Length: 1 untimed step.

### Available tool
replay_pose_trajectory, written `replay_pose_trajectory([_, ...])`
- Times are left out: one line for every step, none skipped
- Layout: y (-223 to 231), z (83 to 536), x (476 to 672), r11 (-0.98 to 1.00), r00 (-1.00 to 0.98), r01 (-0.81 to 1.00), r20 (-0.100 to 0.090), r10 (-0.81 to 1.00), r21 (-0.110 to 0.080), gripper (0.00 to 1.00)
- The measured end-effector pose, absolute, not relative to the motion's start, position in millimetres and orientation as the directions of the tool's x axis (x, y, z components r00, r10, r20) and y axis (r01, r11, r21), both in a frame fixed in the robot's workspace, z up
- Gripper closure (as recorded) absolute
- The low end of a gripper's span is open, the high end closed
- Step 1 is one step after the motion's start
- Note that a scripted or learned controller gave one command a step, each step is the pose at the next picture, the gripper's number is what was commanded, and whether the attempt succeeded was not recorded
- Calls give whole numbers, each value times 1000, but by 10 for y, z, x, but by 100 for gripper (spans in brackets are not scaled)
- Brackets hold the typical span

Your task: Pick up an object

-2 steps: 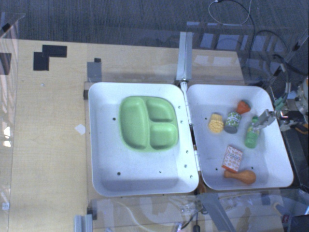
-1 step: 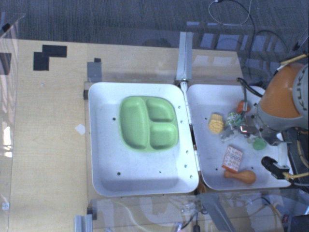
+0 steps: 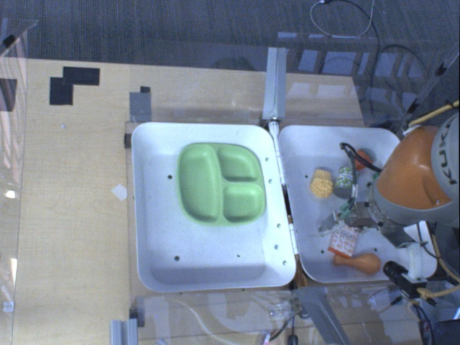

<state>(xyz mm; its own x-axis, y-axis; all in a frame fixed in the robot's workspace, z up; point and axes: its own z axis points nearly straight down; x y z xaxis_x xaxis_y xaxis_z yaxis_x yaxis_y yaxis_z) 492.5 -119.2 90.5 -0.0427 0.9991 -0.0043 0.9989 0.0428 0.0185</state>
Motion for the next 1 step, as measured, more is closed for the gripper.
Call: replay_pose_trajectory([-1173,1016,4950,46,-46,999,-3,999,23,100])
